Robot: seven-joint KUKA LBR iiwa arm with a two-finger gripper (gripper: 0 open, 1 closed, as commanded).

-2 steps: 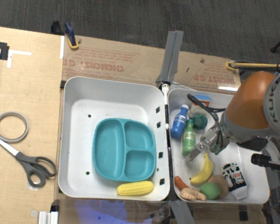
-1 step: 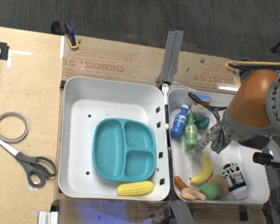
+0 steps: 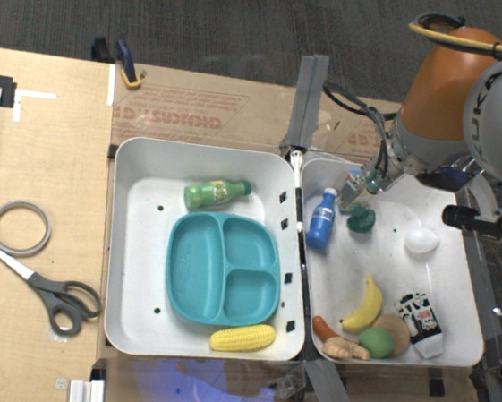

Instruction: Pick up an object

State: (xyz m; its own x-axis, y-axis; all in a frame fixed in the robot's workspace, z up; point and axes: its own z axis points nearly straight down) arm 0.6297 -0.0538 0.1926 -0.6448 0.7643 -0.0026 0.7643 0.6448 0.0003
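My gripper (image 3: 365, 187) hangs over the far left corner of the right bin (image 3: 466, 292), with the arm's orange band above it. Just below the gripper lies a small dark green object (image 3: 361, 220), and a blue bottle (image 3: 322, 217) lies to its left against the bin wall. Nothing shows held in the gripper. A white round object (image 3: 422, 241) sits to the right. Near the front edge are a banana (image 3: 364, 308), a cow-print carton (image 3: 423, 322), a green fruit (image 3: 377, 342) and a carrot (image 3: 327, 329).
The left bin (image 3: 128, 254) holds a teal divided plate (image 3: 223, 269), a green bottle (image 3: 217, 193) behind it and a corn cob (image 3: 243, 337) in front. On the wooden bench to the left lie scissors (image 3: 52, 290) and a tape roll (image 3: 21, 226).
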